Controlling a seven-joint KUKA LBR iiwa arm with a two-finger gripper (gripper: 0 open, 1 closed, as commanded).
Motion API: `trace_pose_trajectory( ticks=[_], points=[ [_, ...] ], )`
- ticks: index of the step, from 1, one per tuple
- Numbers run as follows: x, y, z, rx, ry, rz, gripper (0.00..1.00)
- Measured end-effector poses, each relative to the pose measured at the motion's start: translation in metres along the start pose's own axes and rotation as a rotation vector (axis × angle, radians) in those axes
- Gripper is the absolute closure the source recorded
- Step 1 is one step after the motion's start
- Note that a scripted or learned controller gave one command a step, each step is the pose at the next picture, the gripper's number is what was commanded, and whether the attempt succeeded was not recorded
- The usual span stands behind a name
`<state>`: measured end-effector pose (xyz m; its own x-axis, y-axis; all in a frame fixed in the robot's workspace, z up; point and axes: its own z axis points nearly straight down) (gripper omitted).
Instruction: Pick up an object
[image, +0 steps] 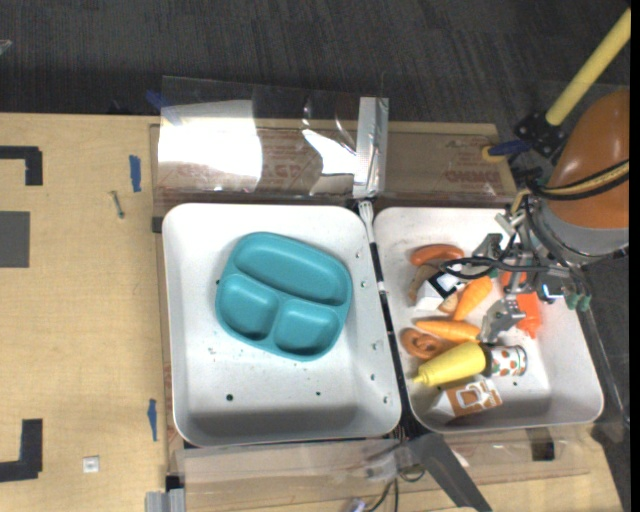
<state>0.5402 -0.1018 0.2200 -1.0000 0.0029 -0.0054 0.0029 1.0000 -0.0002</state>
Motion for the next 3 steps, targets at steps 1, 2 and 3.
trace_pose_trajectory(
  ticks=[1,2,3],
  points=[
    [-0.053,-0.022,0.061,0.000,0.003,0.022,0.00],
    [-0.052,-0.044,0.109,0.001,-0.006,0.124,0.00],
    [-0.023,-0.080,0.132,0.001,-0.004,0.155,0.00]
  ],
)
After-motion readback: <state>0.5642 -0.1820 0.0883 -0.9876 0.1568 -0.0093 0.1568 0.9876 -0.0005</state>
